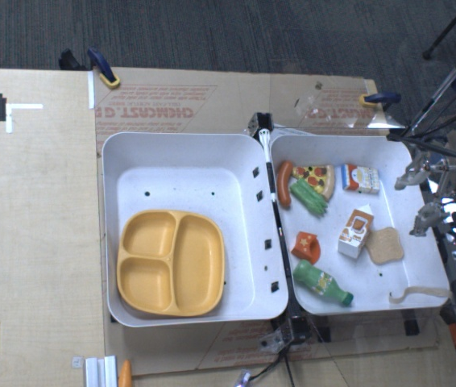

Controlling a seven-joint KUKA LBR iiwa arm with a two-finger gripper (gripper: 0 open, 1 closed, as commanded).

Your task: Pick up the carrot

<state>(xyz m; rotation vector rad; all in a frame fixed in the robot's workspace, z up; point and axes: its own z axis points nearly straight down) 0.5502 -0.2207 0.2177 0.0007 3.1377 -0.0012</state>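
Note:
In the right bin (405, 276), an orange-red elongated piece (283, 184) that I take for the carrot lies along the left wall, next to a pizza slice (317, 177) and a green vegetable (308, 197). My gripper (416, 201) hangs over the bin's right edge, well to the right of the carrot. It is open, its two grey fingers (412, 177) spread apart with nothing between them.
The right bin also holds a small red-orange block (306, 247), a green bottle (322, 284), two little cartons (355, 234) (361, 178), a bread slice (385, 246) and a cream strip (417, 295). A yellow divided plate (172, 262) sits in the left bin (180, 156).

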